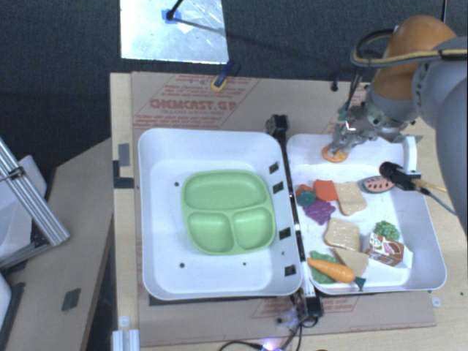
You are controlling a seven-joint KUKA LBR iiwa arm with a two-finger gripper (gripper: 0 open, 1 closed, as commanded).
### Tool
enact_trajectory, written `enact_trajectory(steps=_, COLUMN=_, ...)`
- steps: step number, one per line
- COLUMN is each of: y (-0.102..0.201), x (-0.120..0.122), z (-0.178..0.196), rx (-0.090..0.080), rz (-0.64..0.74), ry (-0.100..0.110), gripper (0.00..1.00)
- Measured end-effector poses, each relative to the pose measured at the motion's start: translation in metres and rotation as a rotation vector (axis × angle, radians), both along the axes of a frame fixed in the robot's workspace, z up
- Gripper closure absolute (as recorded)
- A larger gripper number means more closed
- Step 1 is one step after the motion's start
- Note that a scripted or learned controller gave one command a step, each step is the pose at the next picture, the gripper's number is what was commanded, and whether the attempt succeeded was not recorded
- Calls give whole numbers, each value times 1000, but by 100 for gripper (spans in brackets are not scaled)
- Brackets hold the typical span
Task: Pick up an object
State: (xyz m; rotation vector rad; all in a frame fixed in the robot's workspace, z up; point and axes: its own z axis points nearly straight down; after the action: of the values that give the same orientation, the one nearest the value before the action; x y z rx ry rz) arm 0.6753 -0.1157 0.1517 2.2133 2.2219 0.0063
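where gripper hovers (low), cookie beneath.

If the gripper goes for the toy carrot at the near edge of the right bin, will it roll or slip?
The carrot looks like smooth moulded plastic, so probably light and a bit slippery. Its rounded, tapered body may roll if nudged sideways. It lies against a bread slice and close to the bin's wall, which could crowd the fingers.

The wooden surface bears what looks like a printed cardboard sheet, with two white bins side by side.
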Motion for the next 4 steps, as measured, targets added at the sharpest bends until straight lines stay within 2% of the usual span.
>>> enact_trajectory(steps=1, y=-7, x=1, z=63, rx=-1, rz=-1, ry=-3, gripper=100)
enact_trajectory(steps=2, y=-7, x=2, z=74, rx=0, rz=0, ry=2, gripper=100)
enact_trajectory(steps=3, y=47, x=3, z=83, rx=3, rz=6, ry=4, gripper=100)
enact_trajectory(steps=4, y=95, x=-5, z=71, rx=3, rz=5, ry=6, gripper=100)
